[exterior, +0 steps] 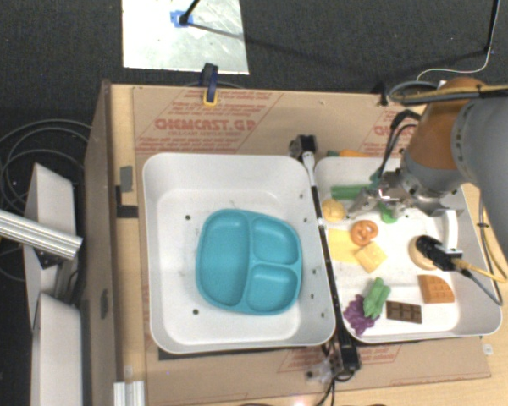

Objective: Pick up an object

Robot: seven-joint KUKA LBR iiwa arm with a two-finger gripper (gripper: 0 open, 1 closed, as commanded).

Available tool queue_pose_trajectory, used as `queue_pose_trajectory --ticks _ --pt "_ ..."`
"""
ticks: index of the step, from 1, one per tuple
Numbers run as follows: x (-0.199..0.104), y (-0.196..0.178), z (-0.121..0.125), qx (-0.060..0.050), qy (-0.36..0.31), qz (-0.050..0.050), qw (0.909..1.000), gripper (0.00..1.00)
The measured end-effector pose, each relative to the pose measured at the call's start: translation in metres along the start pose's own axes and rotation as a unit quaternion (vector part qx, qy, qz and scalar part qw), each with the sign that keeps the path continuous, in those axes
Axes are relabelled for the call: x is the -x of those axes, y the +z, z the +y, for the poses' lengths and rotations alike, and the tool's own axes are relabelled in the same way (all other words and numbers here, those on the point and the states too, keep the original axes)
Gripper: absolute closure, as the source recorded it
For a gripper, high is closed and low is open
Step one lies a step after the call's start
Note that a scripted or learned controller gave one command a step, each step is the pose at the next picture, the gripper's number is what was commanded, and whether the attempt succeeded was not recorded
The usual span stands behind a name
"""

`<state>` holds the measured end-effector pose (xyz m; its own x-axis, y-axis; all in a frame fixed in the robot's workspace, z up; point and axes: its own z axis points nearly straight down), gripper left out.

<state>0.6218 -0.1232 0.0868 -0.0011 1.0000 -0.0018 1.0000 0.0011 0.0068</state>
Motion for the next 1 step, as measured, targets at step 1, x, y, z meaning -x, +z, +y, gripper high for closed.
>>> queue_pose_trajectory --ticks 1 --pt "-0.0250 -0.0006 -0.0429 0.000 0.000 0.000 1.0000 0.00"
